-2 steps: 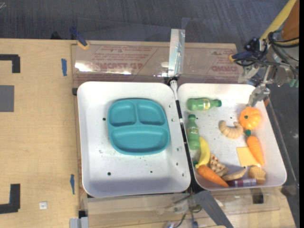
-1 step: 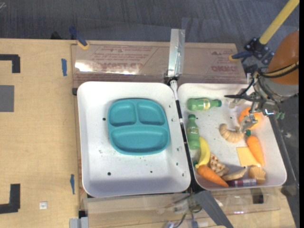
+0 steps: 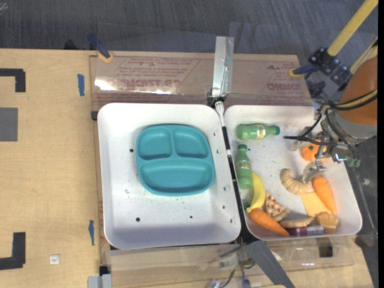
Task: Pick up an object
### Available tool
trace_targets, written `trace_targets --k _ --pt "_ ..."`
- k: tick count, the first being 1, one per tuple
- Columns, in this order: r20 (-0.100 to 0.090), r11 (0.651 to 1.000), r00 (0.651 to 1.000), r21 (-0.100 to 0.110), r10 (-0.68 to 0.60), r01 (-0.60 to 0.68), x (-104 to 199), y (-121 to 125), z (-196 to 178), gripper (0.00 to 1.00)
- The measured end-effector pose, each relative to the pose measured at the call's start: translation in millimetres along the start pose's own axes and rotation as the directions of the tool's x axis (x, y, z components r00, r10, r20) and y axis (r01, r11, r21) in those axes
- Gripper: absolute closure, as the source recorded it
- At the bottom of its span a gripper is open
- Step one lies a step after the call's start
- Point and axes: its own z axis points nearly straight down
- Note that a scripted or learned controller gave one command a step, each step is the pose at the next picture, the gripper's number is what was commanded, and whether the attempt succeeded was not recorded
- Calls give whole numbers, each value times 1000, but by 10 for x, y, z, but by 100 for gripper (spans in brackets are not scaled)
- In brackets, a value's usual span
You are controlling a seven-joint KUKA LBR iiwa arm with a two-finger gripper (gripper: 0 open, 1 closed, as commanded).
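**Gripper low in the right bin, over the toy food**

While my arm reaches in from three o'clock, my gripper hangs over the right bin, in its three o'clock half. How wide it stands I cannot tell; dark cables and metal parts crowd the tip, and nothing clearly sits in its grip.

Just at nine o'clock of the tip, touching or nearly so, lies a small orange ball. At six o'clock, just beside the tip, lies an orange carrot, tilted, and at seven o'clock a beige curved piece. A yellow wedge lies beside that carrot.

Farther off, at ten o'clock, a green bottle lies on its side near the bin's twelve o'clock wall. A second green bottle lies along the nine o'clock wall, with a banana below it. Another carrot rests near the six o'clock rim.

Across the counter, the left bin holds a teal divided plate, well apart from me.
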Motion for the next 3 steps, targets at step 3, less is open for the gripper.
trace_targets --k 3 --pt "-6 999 999 -2 -35 35 98 -95 52 100"
